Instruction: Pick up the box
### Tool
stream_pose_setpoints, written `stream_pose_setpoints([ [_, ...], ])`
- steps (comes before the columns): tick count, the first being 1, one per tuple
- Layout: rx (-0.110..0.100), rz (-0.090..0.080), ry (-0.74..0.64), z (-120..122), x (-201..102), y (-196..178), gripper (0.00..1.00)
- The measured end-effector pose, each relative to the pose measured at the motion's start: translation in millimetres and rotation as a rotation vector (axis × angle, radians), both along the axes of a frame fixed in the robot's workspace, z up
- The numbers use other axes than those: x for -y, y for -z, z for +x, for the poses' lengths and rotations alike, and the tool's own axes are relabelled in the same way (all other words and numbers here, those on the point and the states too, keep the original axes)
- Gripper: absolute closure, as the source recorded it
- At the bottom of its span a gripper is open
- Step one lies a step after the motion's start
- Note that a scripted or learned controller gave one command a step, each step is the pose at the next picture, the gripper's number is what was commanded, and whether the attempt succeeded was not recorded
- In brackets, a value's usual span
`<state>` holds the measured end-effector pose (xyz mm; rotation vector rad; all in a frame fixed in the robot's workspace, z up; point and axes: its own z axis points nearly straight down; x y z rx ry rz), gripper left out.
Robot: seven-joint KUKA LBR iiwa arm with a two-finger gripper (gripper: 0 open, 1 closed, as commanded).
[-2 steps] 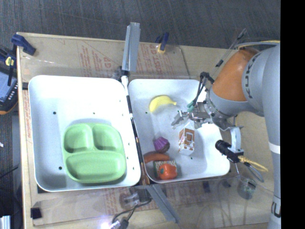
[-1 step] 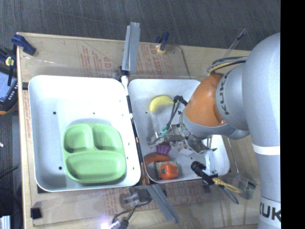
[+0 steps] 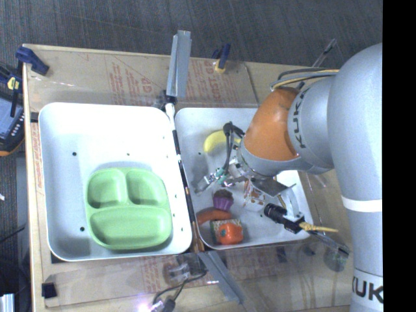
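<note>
Two white bins (image 3: pixel 52 174) sit on cardboard-covered bench (image 3: pixel 97 77).

Grey arm (image 3: pixel 354 142) reaches in from right, orange band (image 3: pixel 273 132) bent downward. Gripper (image 3: pixel 218 174) low, pointing left.

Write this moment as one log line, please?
arm: over right bin | gripper: above purple item | left bin: green tray

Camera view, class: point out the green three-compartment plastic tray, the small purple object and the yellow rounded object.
Green three-compartment plastic tray (image 3: pixel 129 208): camera view, left bin, on its centre ridge.
Small purple object (image 3: pixel 223 200): camera view, right bin, on its upper face.
Yellow rounded object (image 3: pixel 214 142): camera view, right bin, on its visible side.
</note>
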<state>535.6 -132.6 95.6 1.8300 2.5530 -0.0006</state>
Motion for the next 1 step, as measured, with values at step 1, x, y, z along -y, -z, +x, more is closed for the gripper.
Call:
stream_pose_setpoints([
  [1, -0.001, 0.000, 0.159, 17.3, 63.6, -69.2, 0.00],
])
